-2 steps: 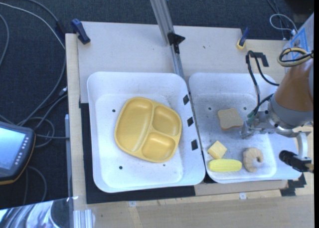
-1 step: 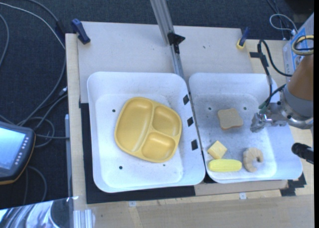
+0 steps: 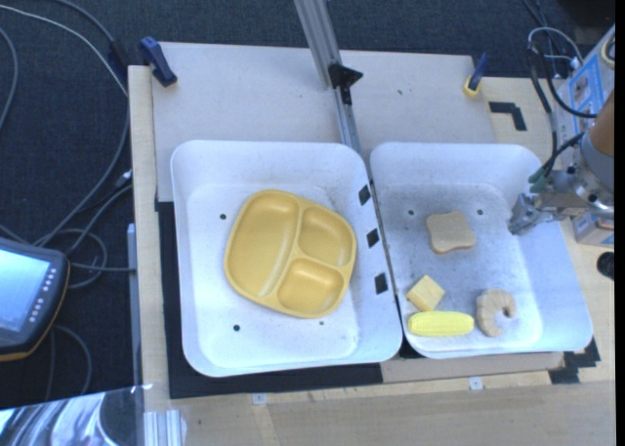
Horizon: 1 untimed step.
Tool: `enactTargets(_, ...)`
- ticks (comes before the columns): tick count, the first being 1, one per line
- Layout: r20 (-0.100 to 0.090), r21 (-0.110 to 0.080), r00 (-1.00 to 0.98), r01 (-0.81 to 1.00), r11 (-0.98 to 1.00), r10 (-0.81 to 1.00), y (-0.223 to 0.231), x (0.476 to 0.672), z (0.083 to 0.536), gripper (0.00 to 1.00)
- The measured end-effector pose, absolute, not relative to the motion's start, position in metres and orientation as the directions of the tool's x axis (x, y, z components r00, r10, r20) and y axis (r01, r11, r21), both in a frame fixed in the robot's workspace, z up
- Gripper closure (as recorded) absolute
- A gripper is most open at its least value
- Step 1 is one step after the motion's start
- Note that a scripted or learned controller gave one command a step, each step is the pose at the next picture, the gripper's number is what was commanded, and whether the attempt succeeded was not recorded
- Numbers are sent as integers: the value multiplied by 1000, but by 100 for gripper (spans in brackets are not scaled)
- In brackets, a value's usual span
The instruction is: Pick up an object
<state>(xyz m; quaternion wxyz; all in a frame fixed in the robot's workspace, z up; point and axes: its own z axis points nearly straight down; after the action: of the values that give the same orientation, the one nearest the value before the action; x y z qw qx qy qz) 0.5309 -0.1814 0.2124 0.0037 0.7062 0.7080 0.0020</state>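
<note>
I see the counter (image 3: 254,78) bearing two bins. Left bin (image 3: 195,176): a yellow tray (image 3: 290,253). Right bin (image 3: 557,278): bread (image 3: 450,232), corn (image 3: 440,324), a doughnut (image 3: 495,311), cheese (image 3: 425,293). The tool (image 3: 527,210) sits over its right rim; I cannot tell its grip state.

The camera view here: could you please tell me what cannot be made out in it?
- Pincer: small and blurred at the right bin's right rim, so whether it is open or shut is unclear.
- Arm: cut off by the right edge.
- Pale ring-shaped item: too small to identify.
- Screen: cut by the left edge.
</note>
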Motion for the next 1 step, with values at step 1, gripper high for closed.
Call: enactTargets(1,-2,7,-2,1000,2,1000,-182,533,256,100)
